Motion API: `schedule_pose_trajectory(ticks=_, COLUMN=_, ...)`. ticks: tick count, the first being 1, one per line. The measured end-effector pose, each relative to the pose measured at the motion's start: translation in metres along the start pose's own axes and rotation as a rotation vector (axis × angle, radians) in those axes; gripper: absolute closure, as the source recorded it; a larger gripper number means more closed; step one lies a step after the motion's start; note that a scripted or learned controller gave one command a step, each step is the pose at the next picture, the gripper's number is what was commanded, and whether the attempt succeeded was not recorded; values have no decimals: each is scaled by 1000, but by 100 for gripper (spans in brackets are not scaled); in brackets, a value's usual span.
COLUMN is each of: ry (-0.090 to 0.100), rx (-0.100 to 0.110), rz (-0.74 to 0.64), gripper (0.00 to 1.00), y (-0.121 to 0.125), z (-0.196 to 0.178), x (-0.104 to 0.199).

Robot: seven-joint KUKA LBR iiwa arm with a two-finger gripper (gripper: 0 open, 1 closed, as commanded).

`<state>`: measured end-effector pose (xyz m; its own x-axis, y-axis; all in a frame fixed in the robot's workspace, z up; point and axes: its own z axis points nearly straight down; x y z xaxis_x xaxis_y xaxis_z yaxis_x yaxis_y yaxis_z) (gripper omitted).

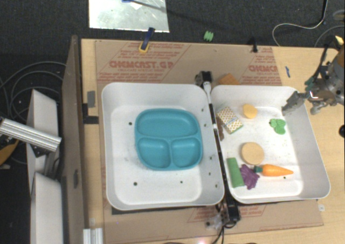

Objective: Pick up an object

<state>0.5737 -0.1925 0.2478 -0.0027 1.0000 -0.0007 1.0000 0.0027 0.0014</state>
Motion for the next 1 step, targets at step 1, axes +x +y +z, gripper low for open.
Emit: schedule_pose_trajectory(ticks=1, ry=5, rx=9, rz=-5, gripper=0, y=-6, z=125, x=47)
